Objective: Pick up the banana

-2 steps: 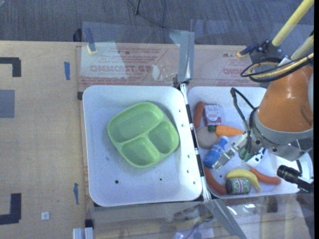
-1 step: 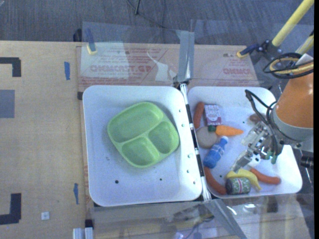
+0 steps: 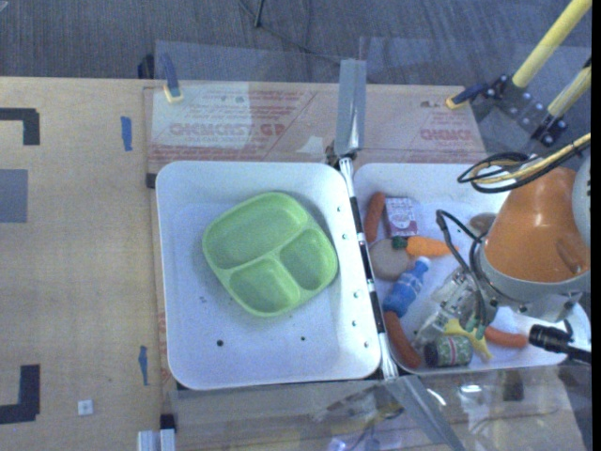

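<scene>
The banana [image 3: 467, 333] lies in the right bin [image 3: 427, 178], near its front edge, a yellow shape partly under the arm's wrist. The gripper [image 3: 449, 310] is down in that bin just above and beside the banana; whether its jaws are open or closed on anything cannot be told, as the orange band [image 3: 535, 238] and cables crowd them. A blue bottle [image 3: 406, 289], a dark can [image 3: 449, 350] and sausages lie nearby. The left bin [image 3: 188, 346] holds a green divided plate [image 3: 270, 253].

My gripper [image 3: 457, 310] hangs low in the right bin [image 3: 427, 178], seemingly touching the banana [image 3: 467, 332] (a green tray [image 3: 269, 252] occupies the left bin [image 3: 188, 280]).
</scene>
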Controlling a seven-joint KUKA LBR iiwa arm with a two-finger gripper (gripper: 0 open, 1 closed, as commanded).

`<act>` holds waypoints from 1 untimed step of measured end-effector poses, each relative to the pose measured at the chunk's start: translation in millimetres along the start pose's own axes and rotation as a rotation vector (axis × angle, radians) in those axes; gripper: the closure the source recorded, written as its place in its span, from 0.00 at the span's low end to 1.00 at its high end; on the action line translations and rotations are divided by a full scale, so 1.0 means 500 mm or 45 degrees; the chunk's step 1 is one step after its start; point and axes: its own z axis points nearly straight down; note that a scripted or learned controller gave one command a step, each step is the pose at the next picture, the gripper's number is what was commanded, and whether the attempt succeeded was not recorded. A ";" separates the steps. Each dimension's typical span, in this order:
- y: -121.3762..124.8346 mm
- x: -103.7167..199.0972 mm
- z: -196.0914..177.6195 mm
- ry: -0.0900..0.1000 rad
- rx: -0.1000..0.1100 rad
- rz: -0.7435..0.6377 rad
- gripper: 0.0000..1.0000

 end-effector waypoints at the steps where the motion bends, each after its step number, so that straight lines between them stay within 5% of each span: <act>1: 0.098 0.064 -0.176 0.004 0.003 0.149 0.00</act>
